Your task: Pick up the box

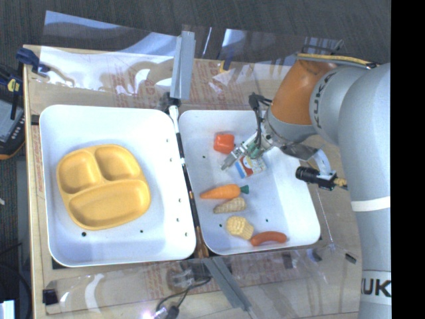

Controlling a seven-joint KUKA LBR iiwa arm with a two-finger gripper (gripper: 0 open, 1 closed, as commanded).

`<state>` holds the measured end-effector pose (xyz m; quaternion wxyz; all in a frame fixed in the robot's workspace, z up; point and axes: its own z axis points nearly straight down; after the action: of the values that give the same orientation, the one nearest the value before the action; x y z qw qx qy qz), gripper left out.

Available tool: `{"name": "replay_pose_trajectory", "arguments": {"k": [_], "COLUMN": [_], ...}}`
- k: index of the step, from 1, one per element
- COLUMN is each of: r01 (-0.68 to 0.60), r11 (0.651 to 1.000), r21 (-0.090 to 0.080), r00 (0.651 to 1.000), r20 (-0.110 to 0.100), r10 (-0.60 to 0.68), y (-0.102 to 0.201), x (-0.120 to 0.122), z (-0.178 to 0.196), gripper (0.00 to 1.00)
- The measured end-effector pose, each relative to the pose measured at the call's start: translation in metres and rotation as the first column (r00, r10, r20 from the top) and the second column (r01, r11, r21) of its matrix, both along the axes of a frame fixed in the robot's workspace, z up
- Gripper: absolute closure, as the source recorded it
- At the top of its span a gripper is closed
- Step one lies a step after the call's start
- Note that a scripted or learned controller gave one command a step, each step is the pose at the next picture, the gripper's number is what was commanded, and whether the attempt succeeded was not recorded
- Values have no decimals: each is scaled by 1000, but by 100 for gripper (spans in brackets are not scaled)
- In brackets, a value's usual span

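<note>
Wooden bench (pixel 99 281) surface, partly covered with clear plastic sheet (pixel 106 62), supports two shallow white bins side by side.

Left bin (pixel 50 231): contains one yellow tray (pixel 103 186) with three compartments, lying flat left of centre.

Right bin (pixel 302 228): contains several small items.
- Orange-red block (pixel 224 142): upper area of the bin.
- Carrot (pixel 221 192): lies flat near the middle, green tip pointing right.
- Pale piece (pixel 230 206): just below the carrot, almost touching it.
- Corn piece (pixel 240 228): lower area, below the pale piece.
- Sausage (pixel 269 238): near the lower rim, just right of the corn piece.
- Box (pixel 250 165): small, white with red and blue print, located right of the orange-red block and above the carrot's tip, directly at the gripper.

Gripper (pixel 240 158): lowered into the upper middle of the right bin. Its silver fingers (pixel 230 161) point down-left and overlap the box. Finger state cannot be determined; whether the box sits between the fingers or merely beside them is unclear.

Arm (pixel 345 111): grey with an orange band, enters from the right edge and extends over the right bin's upper right corner.
</note>
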<state>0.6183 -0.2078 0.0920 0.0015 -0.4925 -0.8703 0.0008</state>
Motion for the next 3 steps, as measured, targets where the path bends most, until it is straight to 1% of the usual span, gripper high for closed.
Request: {"name": "replay_pose_trajectory", "arguments": {"k": [1, 2, 3], "r01": [39, 16, 12], "r11": [999, 1000, 1000], "r21": [1, 1, 1], "r00": [999, 1000, 1000], "r20": [-1, -1, -1], "r10": [-39, -16, -12], "y": [-1, 0, 0], "x": [-11, -24, -23], "z": [0, 0, 10], "gripper": [0, 0, 100]}}
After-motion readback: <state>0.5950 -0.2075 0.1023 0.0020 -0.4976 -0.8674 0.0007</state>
